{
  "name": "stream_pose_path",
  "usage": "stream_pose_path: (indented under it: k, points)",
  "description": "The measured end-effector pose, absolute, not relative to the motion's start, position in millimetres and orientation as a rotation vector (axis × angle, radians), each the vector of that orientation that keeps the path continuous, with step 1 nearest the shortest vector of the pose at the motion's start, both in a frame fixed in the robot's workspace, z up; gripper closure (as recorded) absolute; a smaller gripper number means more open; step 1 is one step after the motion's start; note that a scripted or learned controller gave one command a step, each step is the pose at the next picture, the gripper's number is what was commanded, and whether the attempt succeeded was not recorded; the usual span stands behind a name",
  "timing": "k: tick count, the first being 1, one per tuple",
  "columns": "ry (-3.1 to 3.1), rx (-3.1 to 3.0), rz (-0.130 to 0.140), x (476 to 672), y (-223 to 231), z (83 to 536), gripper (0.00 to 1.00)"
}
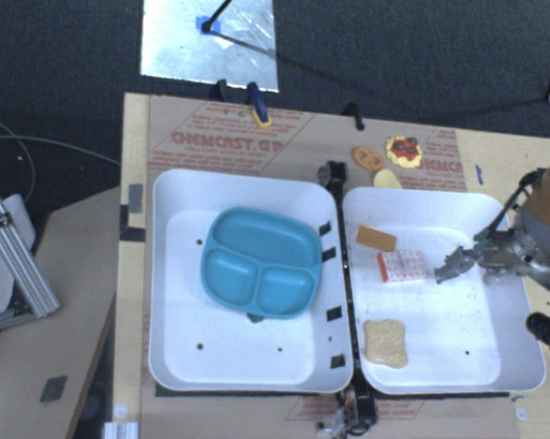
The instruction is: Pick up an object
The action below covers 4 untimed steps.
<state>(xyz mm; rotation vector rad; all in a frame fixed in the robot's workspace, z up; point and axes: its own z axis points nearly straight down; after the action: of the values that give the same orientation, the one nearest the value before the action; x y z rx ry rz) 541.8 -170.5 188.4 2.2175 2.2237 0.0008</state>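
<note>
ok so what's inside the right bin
The right bin holds an orange block, a red-and-white packet and a tan toast-shaped piece. The gripper hangs beside the packet. The arm covers the bin's right edge, so anything there is hidden.

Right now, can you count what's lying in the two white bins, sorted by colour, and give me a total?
Blue: 1, the divided plate in the left bin.
Orange: 1, the flat block in the right bin.
Red and white: 1, the small packet.
Tan: 1, the toast-shaped piece.
Total: 4.
</note>
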Motion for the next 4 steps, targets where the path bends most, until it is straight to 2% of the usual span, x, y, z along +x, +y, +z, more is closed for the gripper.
stream_pose_path:
  k: [1, 2, 3, 4]
  points:
    - [2.22, 2.219, -0.001, 571.1, -202.5, 139.2, 0.0]
    - [2.235, 2.198, 0.017, 579.1, -80.5, 248.4, 0.0]
    - [2.225, 2.228, -0.01, 565.1, -112.4, 125.0, 0.0]
    - [2.222, 2.217, 0.015, 618.3, -145.0, 87.9, 0.0]
